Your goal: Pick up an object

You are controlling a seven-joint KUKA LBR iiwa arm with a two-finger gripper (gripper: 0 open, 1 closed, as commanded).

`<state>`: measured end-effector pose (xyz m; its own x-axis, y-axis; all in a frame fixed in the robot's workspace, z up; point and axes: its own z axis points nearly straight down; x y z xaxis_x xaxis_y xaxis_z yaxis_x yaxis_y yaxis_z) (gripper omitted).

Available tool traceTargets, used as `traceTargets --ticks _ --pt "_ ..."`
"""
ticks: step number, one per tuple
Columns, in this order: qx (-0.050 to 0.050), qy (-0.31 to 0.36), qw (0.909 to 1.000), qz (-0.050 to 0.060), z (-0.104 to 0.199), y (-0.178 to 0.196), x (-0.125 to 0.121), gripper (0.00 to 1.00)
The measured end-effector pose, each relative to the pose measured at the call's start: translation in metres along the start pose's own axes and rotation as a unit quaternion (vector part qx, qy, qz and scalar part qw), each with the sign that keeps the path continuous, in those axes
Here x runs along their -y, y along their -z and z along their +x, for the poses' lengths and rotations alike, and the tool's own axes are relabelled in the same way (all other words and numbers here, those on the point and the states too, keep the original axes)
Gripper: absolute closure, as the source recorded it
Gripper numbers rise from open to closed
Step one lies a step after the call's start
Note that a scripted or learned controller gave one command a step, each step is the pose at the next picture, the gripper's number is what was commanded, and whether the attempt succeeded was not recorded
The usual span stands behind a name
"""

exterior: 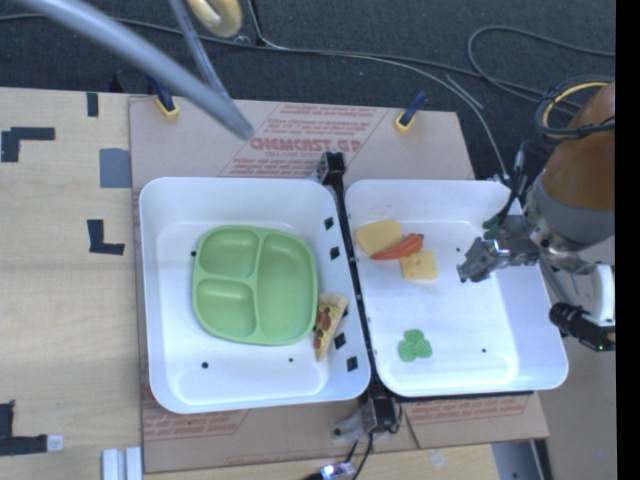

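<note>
Over the right bin [530,363], near its right wall, the jaws [478,265] hang above bare white floor, and whether they are spread or pressed together cannot be told from this slanted view; nothing shows between them. Behind them the grey arm [575,203] with its orange band enters from the right edge.

To the left of the jaws, apart from them, a small cluster of toy food lies in the upper left part of that bin: a yellow cheese-like wedge [378,236] nearest the divider, an orange carrot-like piece [398,248] touching its lower right edge, and a second pale yellow block [421,266] just beside the carrot's lower side. Lower in the same bin, well apart from the cluster, sits a small green leafy piece [414,346].

Across the divider, the left bin [165,368] carries a green sectioned plate [254,285] lying flat near its middle. A pizza slice toy [327,324] lies at the plate's lower right corner, touching or just beside its rim.

Both bins rest on a cardboard sheet [300,133] spread on the wooden tabletop [60,298]. Dark cables [470,98] trail over the carpet beyond, and a grey pole [110,33] crosses the upper left corner.
</note>
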<state>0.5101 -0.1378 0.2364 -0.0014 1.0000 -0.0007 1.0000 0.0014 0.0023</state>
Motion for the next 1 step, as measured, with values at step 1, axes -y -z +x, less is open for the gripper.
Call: traceTargets --ticks 1 --pt "-0.001 0.002 1.0000 0.002 0.0449 -0.0095 -0.0144 1.00"
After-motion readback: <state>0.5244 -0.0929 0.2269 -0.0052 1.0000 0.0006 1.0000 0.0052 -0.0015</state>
